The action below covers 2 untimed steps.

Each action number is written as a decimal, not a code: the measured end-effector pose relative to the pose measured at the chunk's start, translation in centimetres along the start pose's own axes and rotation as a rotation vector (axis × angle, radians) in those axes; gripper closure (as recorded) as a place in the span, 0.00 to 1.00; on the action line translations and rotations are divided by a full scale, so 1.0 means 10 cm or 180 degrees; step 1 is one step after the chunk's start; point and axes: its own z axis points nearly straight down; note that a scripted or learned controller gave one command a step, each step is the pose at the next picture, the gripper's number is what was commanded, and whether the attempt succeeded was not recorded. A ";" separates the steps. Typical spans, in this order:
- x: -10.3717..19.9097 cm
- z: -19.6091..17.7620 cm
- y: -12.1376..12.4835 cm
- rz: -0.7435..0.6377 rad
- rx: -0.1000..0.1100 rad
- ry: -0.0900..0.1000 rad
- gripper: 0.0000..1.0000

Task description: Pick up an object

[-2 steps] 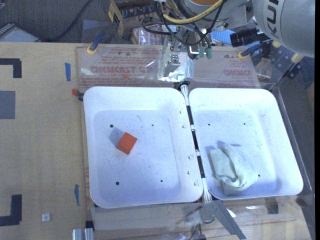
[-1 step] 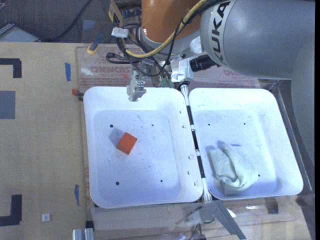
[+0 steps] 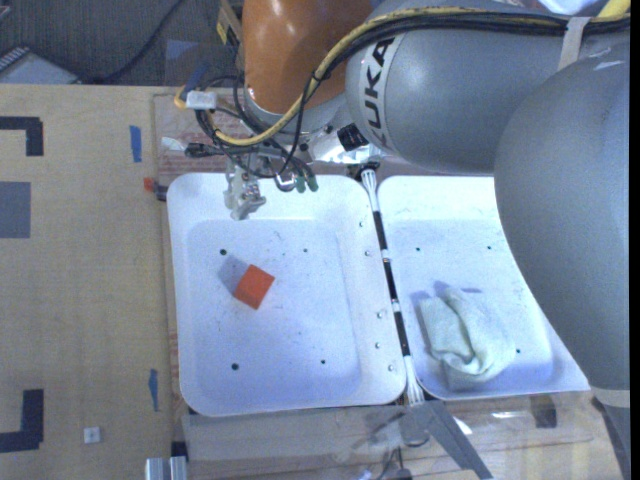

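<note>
Plainly, your pickup is not yet done: the orange block (image 3: 254, 287) lies in the left bin (image 3: 200, 388), mid-frame left. The gripper (image 3: 243, 196) hangs above-left; I cannot tell its opening.

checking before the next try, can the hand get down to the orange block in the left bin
Probably yes. The hand hangs over the left bin's far edge, and the block lies alone on the open floor with nothing on top or beside it.

arm (image 3: 470, 88) reaches in from right, orange band (image 3: 295, 28) up top; gripper (image 3: 243, 196) points down, hanging at upper left, nothing between fingers
</note>
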 end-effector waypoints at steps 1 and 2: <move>-0.10 -0.26 -0.01 -0.1136 -0.0001 -0.0025 1.00; -0.10 -0.49 -0.01 -0.2678 0.0001 -0.0026 1.00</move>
